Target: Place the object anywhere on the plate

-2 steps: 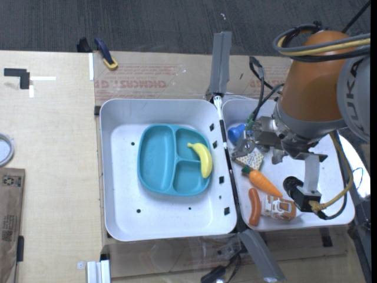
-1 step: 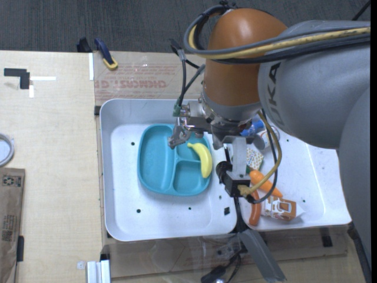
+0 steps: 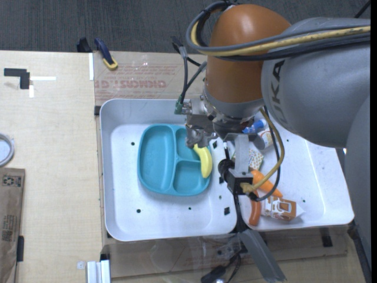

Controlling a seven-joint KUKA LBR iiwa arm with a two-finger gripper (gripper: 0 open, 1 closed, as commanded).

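The wooden bench [image 3: 53, 158] bears a white bin [image 3: 118, 217], a tape roll [image 3: 11, 151] and a brown packet [image 3: 10, 211].

**Plate's left side open, right side crowded**

The big left compartment of the teal plate [image 3: 158, 158] lies bare, and the white bin [image 3: 121, 181] has free floor left of and below it. A yellow banana [image 3: 204, 161] lies on the plate's right rim, just under the tool [image 3: 197, 137]. The arm [image 3: 247, 69] overhangs the upper right of the frame. Right of centre, an orange item [image 3: 264, 187] and a packet [image 3: 280, 208] crowd the floor.
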